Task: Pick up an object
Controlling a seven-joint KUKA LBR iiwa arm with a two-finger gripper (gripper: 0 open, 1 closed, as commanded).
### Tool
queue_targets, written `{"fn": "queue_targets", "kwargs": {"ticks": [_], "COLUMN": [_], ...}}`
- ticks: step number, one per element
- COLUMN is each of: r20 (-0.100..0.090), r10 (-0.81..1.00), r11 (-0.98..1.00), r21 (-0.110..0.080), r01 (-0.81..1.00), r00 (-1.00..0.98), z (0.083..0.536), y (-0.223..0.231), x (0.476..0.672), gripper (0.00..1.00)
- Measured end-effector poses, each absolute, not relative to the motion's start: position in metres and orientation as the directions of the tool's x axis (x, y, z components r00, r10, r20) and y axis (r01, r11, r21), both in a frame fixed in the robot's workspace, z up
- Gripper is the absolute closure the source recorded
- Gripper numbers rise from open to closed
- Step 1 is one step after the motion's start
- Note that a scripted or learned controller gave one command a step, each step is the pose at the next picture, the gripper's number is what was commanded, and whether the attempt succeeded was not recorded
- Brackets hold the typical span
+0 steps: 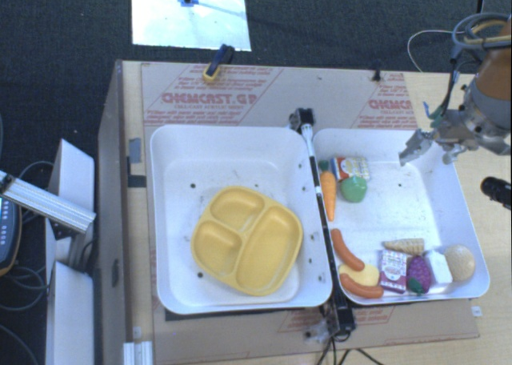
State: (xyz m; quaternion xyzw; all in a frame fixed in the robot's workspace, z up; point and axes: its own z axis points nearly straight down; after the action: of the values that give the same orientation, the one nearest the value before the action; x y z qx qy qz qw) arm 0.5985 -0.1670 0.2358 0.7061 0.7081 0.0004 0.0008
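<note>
The right bin (448, 195) holds toy food: a carrot (328, 193), a green apple (353, 189), a small red-and-white packet (352, 168), two sausages (346, 248), a yellow piece (362, 275), a wafer cone (404, 246), a red packet (393, 270), purple grapes (419, 273), a white block (441, 266) and a beige ball (459, 261). My gripper (430, 147) hovers over the right bin's far right corner, above bare floor and apart from all the food. Its fingers spread apart with nothing between them.
The left bin (176, 155) bears a yellow divided plate (246, 239). A black-and-white clip (302, 121) sits at the top of the wall between the bins. A yellow-handled tool (216, 65) lies on the board behind the bins.
</note>
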Motion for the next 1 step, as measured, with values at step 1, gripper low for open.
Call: {"fn": "queue_targets", "kwargs": {"ticks": [1], "r20": [0.001], "r10": [1.0], "r11": [0.004], "r21": [0.0], "r01": [1.0], "r00": [-0.004], "z": [0.1217], "y": [-0.1276], "x": [0.6683], "gripper": [0.0]}}
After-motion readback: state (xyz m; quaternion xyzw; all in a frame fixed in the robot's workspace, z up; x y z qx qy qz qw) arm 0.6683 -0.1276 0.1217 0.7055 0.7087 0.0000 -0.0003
